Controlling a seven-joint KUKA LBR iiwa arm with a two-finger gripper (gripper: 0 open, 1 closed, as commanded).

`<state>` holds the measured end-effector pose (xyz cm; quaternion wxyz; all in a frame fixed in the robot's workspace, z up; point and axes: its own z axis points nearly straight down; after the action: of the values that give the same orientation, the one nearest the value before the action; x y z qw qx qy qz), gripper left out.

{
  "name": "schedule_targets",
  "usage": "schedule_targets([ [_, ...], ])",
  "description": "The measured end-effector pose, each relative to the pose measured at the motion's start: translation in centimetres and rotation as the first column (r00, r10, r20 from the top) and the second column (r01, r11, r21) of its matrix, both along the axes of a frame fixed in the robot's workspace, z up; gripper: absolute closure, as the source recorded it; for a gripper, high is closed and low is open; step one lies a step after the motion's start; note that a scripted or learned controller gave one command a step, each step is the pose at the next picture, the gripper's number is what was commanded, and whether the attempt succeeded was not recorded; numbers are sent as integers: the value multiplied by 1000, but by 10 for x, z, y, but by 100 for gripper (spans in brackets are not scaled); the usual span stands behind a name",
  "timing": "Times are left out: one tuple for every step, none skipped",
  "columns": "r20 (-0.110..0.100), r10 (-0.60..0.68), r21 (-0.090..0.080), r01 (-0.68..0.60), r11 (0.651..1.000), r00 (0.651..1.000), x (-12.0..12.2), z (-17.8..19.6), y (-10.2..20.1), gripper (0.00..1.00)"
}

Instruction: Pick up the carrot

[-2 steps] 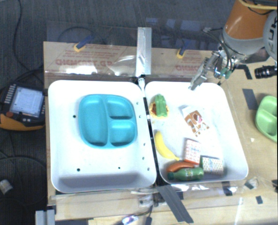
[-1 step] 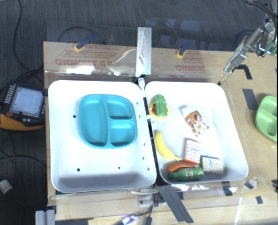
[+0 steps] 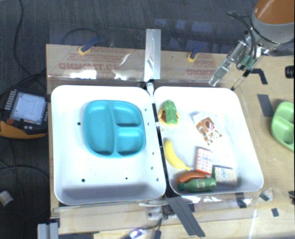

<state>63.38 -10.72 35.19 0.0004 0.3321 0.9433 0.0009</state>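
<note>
The carrot (image 3: 190, 176) is a small orange-red piece lying flat near the front of the right bin (image 3: 246, 133). It is squeezed between a yellow banana (image 3: 173, 155) behind it and a dark green vegetable (image 3: 197, 185) in front. The gripper (image 3: 218, 78) hangs above the bench behind the right bin's back rim, slanting down to the left, far from the carrot. The orange band of the arm (image 3: 274, 4) shows at the top right.
The right bin also holds a green and yellow toy (image 3: 168, 112) at the back left, a patterned carton (image 3: 207, 128) in the middle and two small boxes (image 3: 204, 161) (image 3: 225, 175) beside the carrot. A blue divided tray (image 3: 115, 127) lies in the left bin (image 3: 67, 148).
</note>
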Motion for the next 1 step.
schedule_targets([
  [1, 26, -5, -26, 1000, 1000, 22, 10, -62, 100],
])
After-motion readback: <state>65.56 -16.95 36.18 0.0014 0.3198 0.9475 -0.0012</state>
